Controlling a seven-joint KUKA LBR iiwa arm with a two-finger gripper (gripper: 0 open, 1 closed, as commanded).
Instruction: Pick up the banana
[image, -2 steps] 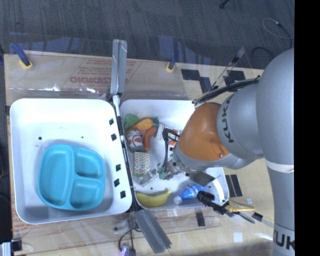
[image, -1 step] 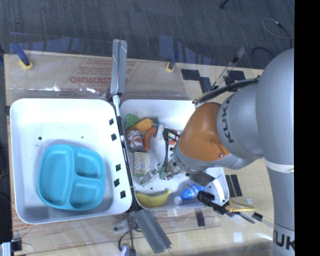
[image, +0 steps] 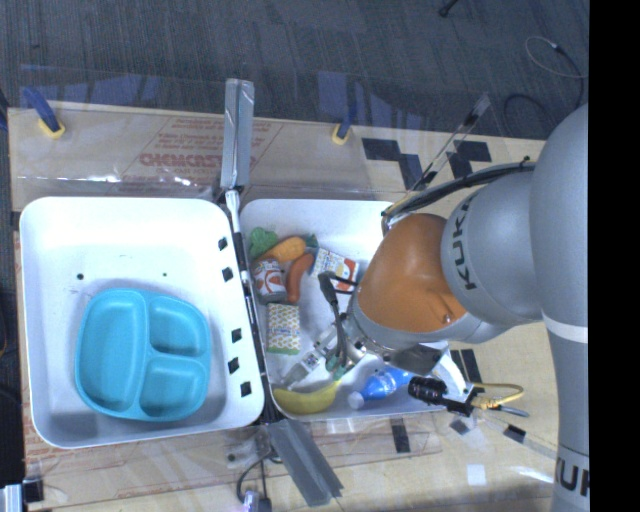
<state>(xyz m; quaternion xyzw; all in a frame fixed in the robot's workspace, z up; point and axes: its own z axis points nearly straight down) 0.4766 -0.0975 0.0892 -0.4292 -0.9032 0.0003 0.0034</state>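
The yellow banana (image: 306, 398) lies at the near edge of the right bin (image: 300, 212), curved along the bin's wall. My gripper (image: 326, 360) hangs low in that bin, just above and slightly behind the banana, under the arm's orange band (image: 405, 285). The wrist hides the bin's middle and right part. I cannot make out whether the gripper touches the banana.
In the right bin are a green item (image: 262, 242), an orange carrot-like piece (image: 288, 250), a small can (image: 268, 281), a white and red box (image: 336, 266), a flat packet (image: 283, 328) and a blue bottle (image: 384, 385). The left bin (image: 60, 230) holds a blue divided plate (image: 145, 353).
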